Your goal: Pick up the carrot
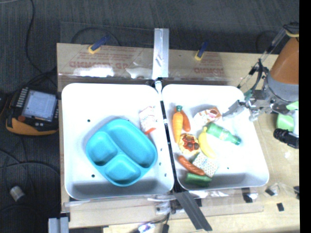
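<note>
Camera view has the carrot (178, 122) in the right bin (252, 166), close to the divider (smooth orange plastic, tapered, green top). Its long axis runs roughly up-down in the frame, green end toward the far wall. A banana (206, 145) and a green bottle (222, 134) lie just right of it. The gripper (241, 107) hangs at the bin's far right corner; can't tell how its jaws sit.
</note>
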`<state>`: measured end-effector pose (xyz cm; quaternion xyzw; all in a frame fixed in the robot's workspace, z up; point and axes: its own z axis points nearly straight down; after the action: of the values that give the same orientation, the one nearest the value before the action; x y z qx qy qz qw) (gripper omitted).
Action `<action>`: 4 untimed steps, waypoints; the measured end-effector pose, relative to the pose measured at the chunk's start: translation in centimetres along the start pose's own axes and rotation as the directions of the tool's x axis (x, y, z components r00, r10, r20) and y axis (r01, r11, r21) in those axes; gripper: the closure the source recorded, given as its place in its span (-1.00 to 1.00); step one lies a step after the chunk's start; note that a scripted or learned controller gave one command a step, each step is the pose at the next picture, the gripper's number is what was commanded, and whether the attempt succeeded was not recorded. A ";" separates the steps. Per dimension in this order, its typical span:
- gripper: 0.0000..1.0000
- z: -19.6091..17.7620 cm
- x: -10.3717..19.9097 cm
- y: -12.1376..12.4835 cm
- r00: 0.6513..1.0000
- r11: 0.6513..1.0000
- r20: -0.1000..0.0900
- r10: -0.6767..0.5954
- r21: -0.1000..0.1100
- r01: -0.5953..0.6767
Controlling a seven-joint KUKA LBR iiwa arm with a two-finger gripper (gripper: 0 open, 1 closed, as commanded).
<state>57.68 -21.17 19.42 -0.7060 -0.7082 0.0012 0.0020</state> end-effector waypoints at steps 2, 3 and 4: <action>-1.00 6.1 4.4 -2.1 0.997 0.997 0.001 -0.074 -0.001 0.074; -1.00 9.4 10.8 -2.1 0.965 0.964 0.027 -0.260 -0.044 0.261; -1.00 5.5 6.3 4.0 0.949 0.949 0.004 -0.315 -0.002 0.315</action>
<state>61.59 -14.86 13.92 -0.5838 -0.8119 0.0010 0.0000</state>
